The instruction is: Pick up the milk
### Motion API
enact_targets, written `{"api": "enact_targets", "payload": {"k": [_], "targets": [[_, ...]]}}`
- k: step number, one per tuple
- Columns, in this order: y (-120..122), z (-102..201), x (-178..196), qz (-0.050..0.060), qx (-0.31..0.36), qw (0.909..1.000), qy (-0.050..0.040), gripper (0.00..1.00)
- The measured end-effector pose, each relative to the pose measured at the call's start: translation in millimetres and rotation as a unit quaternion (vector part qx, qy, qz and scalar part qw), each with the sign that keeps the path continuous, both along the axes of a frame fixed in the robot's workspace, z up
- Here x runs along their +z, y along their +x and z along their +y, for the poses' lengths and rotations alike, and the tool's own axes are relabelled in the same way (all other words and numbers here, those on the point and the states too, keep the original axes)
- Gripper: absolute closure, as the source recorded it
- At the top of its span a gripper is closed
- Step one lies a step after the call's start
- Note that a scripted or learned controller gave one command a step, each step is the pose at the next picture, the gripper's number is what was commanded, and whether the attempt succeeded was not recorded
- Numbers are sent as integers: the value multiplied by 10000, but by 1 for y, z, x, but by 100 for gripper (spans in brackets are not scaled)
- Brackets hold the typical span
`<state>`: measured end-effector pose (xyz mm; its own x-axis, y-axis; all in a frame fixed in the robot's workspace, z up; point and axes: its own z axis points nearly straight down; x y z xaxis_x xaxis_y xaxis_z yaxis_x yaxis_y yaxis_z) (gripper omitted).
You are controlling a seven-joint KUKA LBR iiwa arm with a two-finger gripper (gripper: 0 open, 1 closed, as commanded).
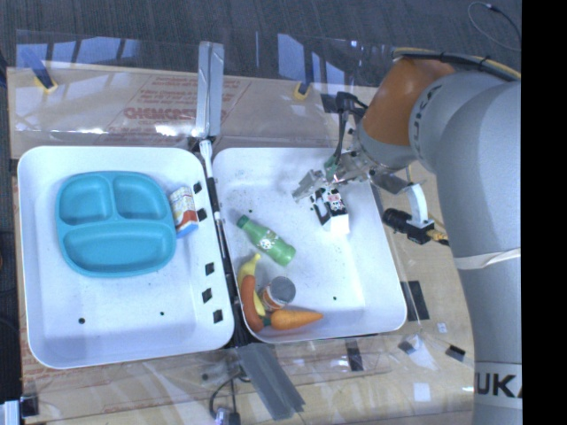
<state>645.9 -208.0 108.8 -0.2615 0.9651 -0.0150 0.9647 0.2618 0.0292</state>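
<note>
White milk carton [184, 211] sits beside the blue divided plate [115, 221] in the left bin [53, 326]; claw [330, 204] over the right bin [372, 282], can't tell its grip.

Robotics lab bench: grey KUKA arm [478, 193] over two white bins [53, 326], clear taped sheeting [133, 104] around bench, loose cables [492, 11], dark carpet floor [266, 3].

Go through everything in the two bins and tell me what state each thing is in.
milk carton: lying in the left bin, touching the blue tray.
blue tray: flat, nothing in its compartments.
green bottle: on its side, right bin.
banana, carrot, can: clustered at the right bin's near-left corner.
gripper: low in the right bin.
</note>
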Motion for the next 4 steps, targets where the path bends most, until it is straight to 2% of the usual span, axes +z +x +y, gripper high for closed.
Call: {"api": "enact_targets", "payload": {"k": [1, 2, 3, 4], "targets": [[2, -2, 14, -40, 21, 10000, -42, 100], [2, -2, 14, -35, 21, 10000, -41, 0], [3, -2, 26, -49, 42, 10000, -49, 100], [3, -2, 26, -48, 43, 10000, -50, 0]]}}
